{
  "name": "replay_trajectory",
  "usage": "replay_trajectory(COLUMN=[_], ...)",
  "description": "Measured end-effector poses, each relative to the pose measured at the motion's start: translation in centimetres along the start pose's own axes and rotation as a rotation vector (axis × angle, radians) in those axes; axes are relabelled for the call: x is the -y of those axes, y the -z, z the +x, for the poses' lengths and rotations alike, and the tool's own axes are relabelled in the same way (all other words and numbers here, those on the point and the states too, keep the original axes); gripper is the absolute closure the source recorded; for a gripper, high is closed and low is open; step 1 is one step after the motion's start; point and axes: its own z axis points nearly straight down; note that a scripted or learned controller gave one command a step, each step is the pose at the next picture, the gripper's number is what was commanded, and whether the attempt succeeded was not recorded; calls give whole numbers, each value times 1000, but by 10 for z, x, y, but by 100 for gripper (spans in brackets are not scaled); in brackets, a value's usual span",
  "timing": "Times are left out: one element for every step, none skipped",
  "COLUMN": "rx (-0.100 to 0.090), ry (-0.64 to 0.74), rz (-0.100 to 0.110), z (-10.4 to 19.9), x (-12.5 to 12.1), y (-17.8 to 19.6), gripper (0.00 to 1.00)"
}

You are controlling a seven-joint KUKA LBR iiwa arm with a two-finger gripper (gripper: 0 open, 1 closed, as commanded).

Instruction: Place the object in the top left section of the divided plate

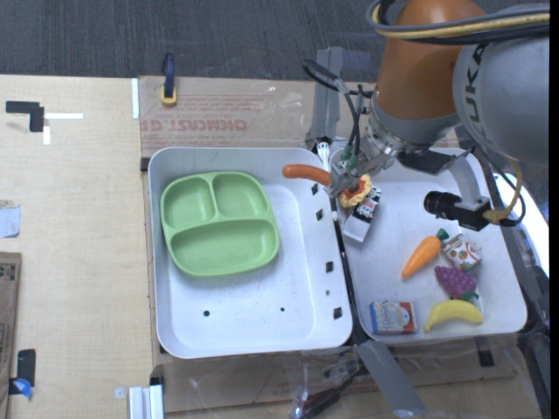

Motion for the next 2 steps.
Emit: replay_trajectory(rx=[0,1], ry=[-155,-157], rz=[-1,-2], z=[20,94], x=[-78,-113], y=[19,31], gripper=[100,100])
